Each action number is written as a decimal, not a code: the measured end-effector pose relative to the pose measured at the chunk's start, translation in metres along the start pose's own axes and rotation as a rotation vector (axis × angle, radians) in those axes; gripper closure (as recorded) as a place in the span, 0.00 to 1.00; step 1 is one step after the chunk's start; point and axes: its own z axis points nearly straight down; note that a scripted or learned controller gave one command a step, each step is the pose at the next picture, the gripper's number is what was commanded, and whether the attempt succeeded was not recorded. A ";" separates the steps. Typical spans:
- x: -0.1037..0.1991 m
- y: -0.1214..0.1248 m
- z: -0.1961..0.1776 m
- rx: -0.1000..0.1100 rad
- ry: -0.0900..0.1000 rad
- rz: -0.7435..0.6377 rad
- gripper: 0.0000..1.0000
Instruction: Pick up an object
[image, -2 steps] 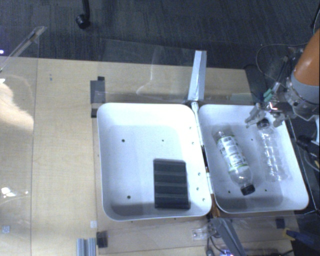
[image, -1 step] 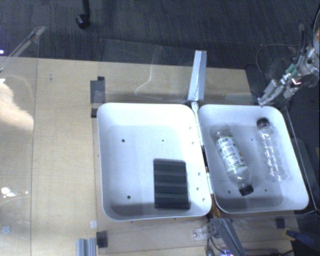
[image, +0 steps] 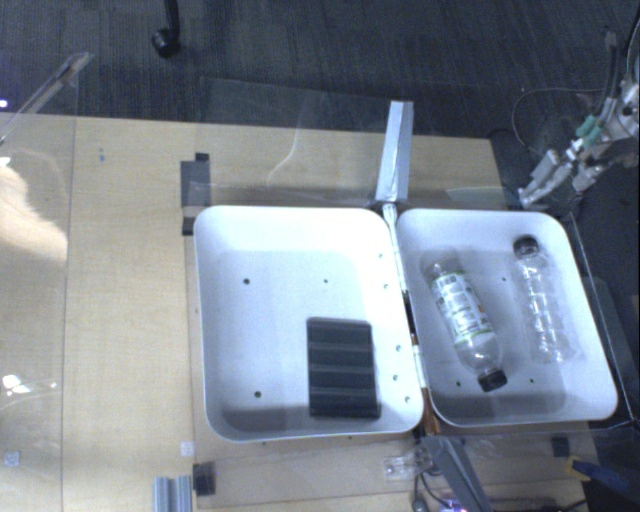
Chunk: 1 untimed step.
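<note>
My claw (image: 540, 180) hangs up by the far right corner, over the bench (image: 120, 330), w/ nothing in it. Can't tell if it's apart or together, too small and blurry. Just below sits the right bin (image: 590, 400) w/ two clear bottles. The near bottle (image: 463, 320) lies slanted, black cap toward the front. The other bottle (image: 540, 300) lies front-to-back, cap at the far end. They're round and slick, so they could roll or slip away. The left bin (image: 215, 300) has a black ribbed block (image: 341, 367), long way front-to-back.
</note>
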 end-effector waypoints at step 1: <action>0.000 0.012 0.090 0.003 0.001 -0.086 0.00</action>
